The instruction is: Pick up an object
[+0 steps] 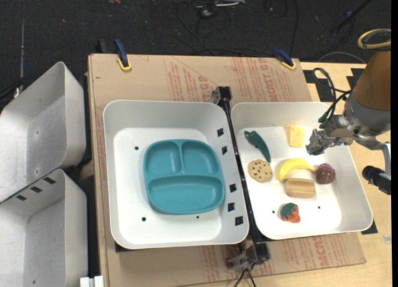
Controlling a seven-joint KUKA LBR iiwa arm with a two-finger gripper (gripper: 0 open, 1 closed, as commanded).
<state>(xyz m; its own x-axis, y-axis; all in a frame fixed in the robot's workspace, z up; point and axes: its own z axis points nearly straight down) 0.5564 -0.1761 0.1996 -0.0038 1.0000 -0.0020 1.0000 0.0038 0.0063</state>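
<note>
gripper: grey two-finger gripper (315,145) hangs over the right bin's upper right part, just right of the cheese; can't tell if it is apart or together; nothing seen between it
arm: grey arm with orange band (373,87) comes in over the right bin's right edge
right bin: shallow white plastic bin (354,217), holds all the small objects
cheese: pale yellow square cheese slice (296,136), near top edge of the right bin
leaf: dark teal leaf-shaped piece (258,145), upper left of that bin, tilted
cookie: tan round chocolate-chip cookie (260,170), left side, below leaf
banana: yellow curved banana (293,167), bin centre
bread: tan bread-like block (300,187), touching banana's lower edge
grape: dark purple round fruit (324,173), just right of banana
strawberry: red and green strawberry (289,212), near bottom edge
left bin: shallow white bin (121,155), bears teal divided plastic plate (184,176) in its centre
</note>
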